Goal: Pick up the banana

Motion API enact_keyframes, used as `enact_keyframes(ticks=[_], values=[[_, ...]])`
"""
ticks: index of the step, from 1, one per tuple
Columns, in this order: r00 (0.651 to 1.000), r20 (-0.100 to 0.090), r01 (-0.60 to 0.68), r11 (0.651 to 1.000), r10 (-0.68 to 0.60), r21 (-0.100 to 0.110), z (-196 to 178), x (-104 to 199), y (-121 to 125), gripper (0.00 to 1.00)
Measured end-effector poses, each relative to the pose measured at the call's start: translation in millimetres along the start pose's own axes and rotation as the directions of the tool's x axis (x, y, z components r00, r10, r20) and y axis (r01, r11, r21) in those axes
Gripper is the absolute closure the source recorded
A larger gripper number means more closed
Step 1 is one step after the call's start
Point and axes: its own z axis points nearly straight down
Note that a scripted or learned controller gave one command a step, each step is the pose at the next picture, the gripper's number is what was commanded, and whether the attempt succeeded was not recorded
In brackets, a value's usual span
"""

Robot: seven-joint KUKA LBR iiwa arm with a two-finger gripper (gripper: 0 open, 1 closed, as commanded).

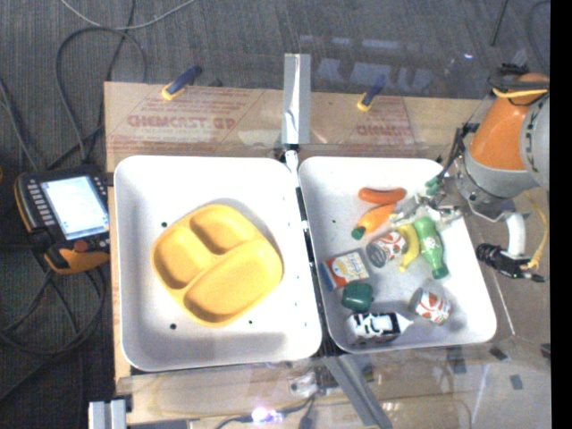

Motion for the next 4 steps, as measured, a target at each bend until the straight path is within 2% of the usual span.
enact_keyframes(ticks=[1, 2, 3, 4], values=[[1.0, -0.006, -0.007, 1.0, 0.007, -0.007, 25.6, 3.7, 24.3, 0.0], [0.988, -0.012, -0.151, 0.988, 0.151, -0.024, 28.4, 8.2, 5.1, 0.0], [0.935, -0.004, -0.355, 0.935, 0.355, -0.017, 31.0, 22.0, -26.3, 0.0], [0.934, -0.003, -0.356, 0.934, 0.356, -0.012, 23.1, 21.9, -27.6, 1.0]])
